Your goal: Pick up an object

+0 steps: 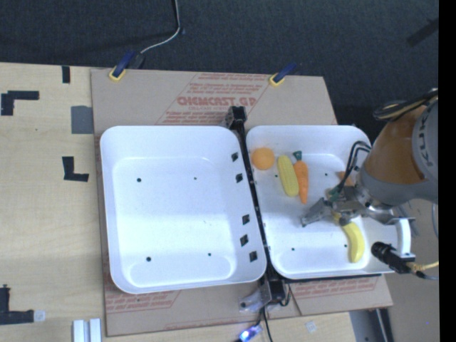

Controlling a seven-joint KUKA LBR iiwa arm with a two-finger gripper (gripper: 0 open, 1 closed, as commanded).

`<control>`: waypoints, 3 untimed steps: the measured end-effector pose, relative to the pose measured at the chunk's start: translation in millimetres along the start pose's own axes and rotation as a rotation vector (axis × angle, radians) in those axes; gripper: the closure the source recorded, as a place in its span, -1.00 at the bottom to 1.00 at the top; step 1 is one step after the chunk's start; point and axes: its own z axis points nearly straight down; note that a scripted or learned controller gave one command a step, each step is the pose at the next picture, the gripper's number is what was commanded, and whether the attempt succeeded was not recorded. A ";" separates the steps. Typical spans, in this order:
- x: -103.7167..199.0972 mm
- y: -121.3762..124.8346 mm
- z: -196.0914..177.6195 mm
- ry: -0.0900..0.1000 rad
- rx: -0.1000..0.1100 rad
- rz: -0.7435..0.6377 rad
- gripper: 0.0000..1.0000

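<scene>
Where cardboard (214, 102) tops pale bench (43, 191), two white bins (117, 155), dark floor (299, 20)

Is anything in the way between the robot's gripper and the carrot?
Nothing visible. The gripper sits just below the carrot in the right bin, with bare white floor between them. The corn lies beside the carrot, not between.

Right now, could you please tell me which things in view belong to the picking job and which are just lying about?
Part of the job:
gripper, over the right bin
orange ball
corn cob
carrot
banana

Just lying about:
left bin
cardboard sheet
cable
</scene>
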 end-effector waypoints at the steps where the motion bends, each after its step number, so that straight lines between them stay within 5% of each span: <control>1: 55.2 54.9 22.3 -0.007 -0.021 -0.008 -1.00; 2: 43.6 140.3 18.3 -0.009 -0.025 -0.007 -1.00; 3: 43.8 137.3 9.4 -0.010 -0.021 -0.005 1.00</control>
